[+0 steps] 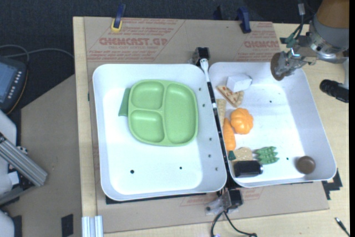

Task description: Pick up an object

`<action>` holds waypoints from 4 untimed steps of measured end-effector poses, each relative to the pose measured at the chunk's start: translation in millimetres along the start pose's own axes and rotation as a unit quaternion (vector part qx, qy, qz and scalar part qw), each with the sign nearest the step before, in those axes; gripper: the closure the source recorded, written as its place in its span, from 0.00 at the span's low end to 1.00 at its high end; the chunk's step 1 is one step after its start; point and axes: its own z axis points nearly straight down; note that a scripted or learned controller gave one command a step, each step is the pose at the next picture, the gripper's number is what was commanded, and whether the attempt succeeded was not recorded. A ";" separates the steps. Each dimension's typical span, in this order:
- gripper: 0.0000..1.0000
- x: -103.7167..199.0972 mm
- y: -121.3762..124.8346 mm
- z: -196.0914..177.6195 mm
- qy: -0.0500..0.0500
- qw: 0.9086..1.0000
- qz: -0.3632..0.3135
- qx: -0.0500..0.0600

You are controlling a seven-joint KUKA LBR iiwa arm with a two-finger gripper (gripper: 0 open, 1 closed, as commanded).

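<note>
**Camera view: arm waits over the right bin's top corner**

Camera view looks down on two white bins side by side on a brown board. The left bin (111,175) holds a green plate (163,112) with three parts. The plate sits in the top half of that bin, nearer the right wall.

The right bin (294,119) holds the small things. Most lie along its left wall. A white block (239,83) sits near the top left corner. Just below it lies a tan wedge (230,95). Below that is an orange pumpkin (242,120), touching a long carrot (228,136) at the wall. Near the bottom left corner lie a green bumpy toy (265,155) and a black block (247,169). A brown ball (305,164) rests alone in the bottom right corner.

The gripper (282,66) hangs at the bin's top edge, toward the right corner, well apart from all the toys. I cannot tell how its jaws stand, because they blur into one grey lump. Nothing is seen in its grip.
</note>
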 end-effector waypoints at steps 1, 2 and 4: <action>1.00 -0.4 1.2 -22.1 0.000 1.000 0.000 0.001; 1.00 43.1 -8.5 -21.2 0.002 1.000 -0.001 0.005; 1.00 161.2 -7.8 -31.2 0.003 1.000 -0.003 0.003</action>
